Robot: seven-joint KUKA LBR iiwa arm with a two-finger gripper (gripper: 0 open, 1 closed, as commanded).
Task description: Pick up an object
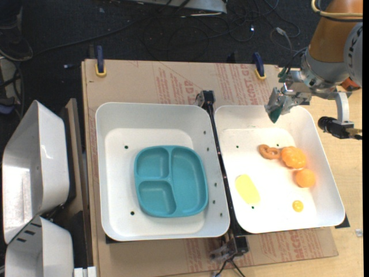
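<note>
Camera view looks down on two white bins set side by side on a brown board. Left bin (109,154) holds a teal divided tray (170,180), lying flat near its middle, with three compartments. Right bin (323,212) holds the loose objects: a small orange-brown ring (268,151) touching a larger orange lump (294,157) on its right; a second orange ball (305,178) just below that lump; a pale yellow oval (247,188) lying flat toward the bin's left side; and a tiny yellow piece (297,206) near the front right.

The arm (334,27) comes in from the upper right, its orange band showing above the wrist. The gripper (275,112) hangs over the far rim of the right bin, above its back edge, apart from all the objects; the ring is the nearest of them, and it sits well clear, closer to the bin's middle. The tips look dark green and seem close together, but they are small and seen at a slant, so whether they are parted or closed cannot be told. Nothing shows between them.
</note>
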